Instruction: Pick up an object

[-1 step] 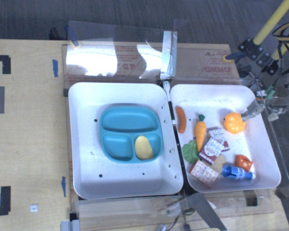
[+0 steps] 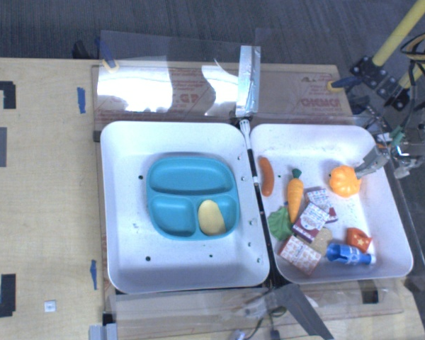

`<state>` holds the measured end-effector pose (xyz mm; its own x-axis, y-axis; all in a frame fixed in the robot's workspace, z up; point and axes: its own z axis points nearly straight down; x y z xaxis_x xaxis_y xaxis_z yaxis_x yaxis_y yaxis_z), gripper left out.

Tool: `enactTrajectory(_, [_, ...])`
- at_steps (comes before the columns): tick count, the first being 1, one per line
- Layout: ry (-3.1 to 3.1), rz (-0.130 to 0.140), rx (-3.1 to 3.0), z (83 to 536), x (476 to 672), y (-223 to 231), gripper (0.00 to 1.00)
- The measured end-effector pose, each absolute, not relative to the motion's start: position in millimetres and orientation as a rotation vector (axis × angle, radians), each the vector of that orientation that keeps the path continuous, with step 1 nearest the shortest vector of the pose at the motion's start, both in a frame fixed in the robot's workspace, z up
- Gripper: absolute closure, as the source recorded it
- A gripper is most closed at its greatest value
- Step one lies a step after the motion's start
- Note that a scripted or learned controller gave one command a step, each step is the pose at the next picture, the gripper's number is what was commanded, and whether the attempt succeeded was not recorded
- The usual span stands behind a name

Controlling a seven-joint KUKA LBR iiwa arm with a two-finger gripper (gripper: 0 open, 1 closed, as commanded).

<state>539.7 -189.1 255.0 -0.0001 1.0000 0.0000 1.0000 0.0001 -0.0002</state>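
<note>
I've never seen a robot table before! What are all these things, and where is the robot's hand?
The camera looks down from above at a bench with two white bins. The left bin holds a blue tray with a yellow potato-shaped toy in one pocket. The right bin holds toy food: an orange pumpkin-like toy, a carrot, a sausage, small boxes and a blue bottle. The robot's arm reaches in from the right; its gripper, the hand, is beside the pumpkin toy. I can't tell whether it has grabbed anything.

Bright, soft focus; glare on clear sheet
</note>
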Motion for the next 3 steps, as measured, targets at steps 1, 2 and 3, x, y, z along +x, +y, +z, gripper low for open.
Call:
enactTrajectory(1, [-2.356, 0.009, -2.058, 121.7, 554.3, -98.3, 0.0])
enactTrajectory(2, [-2.401, -0.008, -2.041, 87.3, 588.9, -99.0, 0.0])
enactTrajectory(3, [-2.4, -0.013, -2.048, 98.0, 590.6, -99.8, 1.0])
